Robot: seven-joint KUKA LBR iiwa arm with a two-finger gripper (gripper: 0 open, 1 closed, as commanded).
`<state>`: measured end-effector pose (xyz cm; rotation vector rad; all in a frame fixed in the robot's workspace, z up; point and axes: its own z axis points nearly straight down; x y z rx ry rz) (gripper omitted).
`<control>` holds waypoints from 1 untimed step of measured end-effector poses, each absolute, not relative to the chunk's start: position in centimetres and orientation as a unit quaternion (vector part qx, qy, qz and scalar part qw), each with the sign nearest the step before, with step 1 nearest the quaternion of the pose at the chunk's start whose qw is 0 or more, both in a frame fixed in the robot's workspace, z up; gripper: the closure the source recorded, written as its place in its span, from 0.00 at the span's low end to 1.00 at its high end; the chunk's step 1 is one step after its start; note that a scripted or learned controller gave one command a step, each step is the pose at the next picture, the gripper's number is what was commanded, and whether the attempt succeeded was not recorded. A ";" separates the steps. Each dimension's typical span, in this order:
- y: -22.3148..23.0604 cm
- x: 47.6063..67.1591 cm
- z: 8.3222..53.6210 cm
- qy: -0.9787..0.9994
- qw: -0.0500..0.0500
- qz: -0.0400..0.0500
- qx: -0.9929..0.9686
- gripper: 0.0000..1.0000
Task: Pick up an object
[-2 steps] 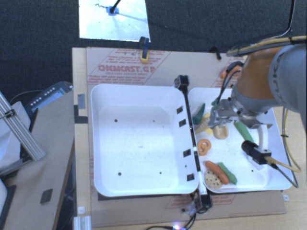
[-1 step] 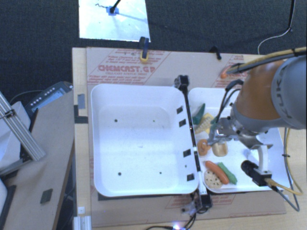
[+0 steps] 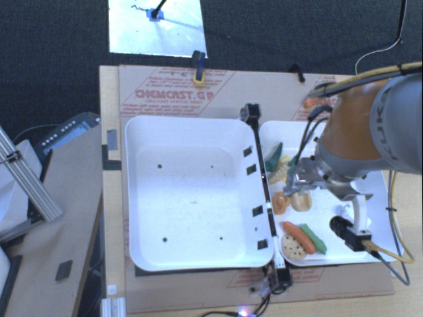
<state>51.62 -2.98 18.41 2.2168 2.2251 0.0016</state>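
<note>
On my screen the left bin (image 3: 192, 193) has much open room: its floor is bare from wall to wall. The right bin (image 3: 377, 249) is crowded, and the arm (image 3: 370, 131) covers most of its far half, coming in over its right edge. The hand (image 3: 299, 180) hangs over the left part of this bin, close to the divider between the two bins; I cannot tell if it is spread or pressed together. The objects lie along the left side of the right bin: a green piece (image 3: 273, 156) near the far corner, an orange round piece (image 3: 281, 203) and a pale round one (image 3: 301, 201) just under the hand, then a carrot (image 3: 299, 238) with a green pod (image 3: 314, 238) and a round cracker (image 3: 291, 246) at the near left corner.
</note>
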 end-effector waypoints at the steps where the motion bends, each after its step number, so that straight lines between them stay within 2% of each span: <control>1: -3.1 50.9 18.4 0.708 0.000 0.000 0.706 1.00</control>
